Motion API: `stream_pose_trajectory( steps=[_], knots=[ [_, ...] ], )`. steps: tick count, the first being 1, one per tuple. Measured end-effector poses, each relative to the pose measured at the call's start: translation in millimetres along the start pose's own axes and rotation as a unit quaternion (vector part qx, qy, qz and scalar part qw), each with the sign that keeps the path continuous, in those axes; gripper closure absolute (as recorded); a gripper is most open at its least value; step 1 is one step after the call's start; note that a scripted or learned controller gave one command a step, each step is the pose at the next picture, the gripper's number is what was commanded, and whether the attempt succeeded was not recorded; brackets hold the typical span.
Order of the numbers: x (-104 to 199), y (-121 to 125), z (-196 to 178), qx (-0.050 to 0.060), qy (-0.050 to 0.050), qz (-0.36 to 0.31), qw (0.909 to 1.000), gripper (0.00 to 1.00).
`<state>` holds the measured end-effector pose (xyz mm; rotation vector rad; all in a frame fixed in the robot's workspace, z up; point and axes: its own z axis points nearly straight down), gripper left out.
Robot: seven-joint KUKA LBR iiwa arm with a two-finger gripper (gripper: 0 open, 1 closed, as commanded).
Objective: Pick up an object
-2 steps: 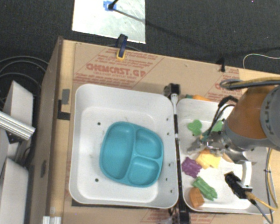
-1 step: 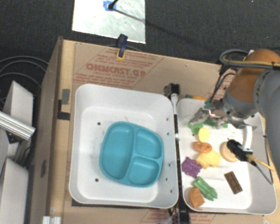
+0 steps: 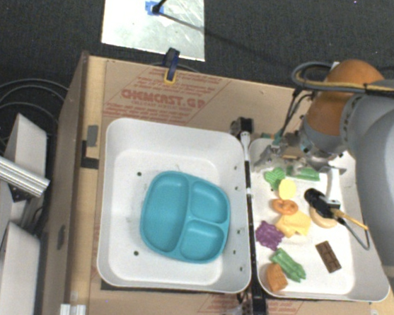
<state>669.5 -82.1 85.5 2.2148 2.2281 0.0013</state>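
- Two shallow white bins sit side by side on a bench. The left bin [image 3: 117, 254] holds a teal divided plate [image 3: 186, 216]. The right bin [image 3: 361, 279] holds roughly ten small toy foods.
- The grey arm reaches in from three o'clock. Its gripper [image 3: 300, 162] hangs low over the twelve o'clock end of the right bin. Whether it is open or closed cannot be told, and no object can be seen in its hold.
- The likeliest targets lie just beside the gripper, toward seven o'clock from it: a green toy vegetable [image 3: 274, 177] and a yellow toy piece [image 3: 288, 190], the two touching or nearly so.
- Risk: because these pieces are crowded, a descent could land on both at once and push them apart rather than closing around one.
- Risk: the green toy vegetable is near the bin wall at nine o'clock, so the gripper could strike the rim or pin the toy against it.
- Risk: the toys look smooth and rounded, so a grip taken off-centre would probably squeeze one out sideways.
- Farther off, toward six o'clock, a purple grape bunch [image 3: 269, 234] and a brown chocolate bar [image 3: 327, 255] lie more apart and would probably be easier picks.
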Motion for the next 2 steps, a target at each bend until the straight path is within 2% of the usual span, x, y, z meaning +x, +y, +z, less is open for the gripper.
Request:
stream_pose_trajectory(
  steps=[1,2],
  knots=[
    [-5,-8,1,0.0,-0.001,0.002,1.0,0.0],
    [-4,-7,-11,-0.002,-0.001,0.001,1.0,1.0]
  ],
)
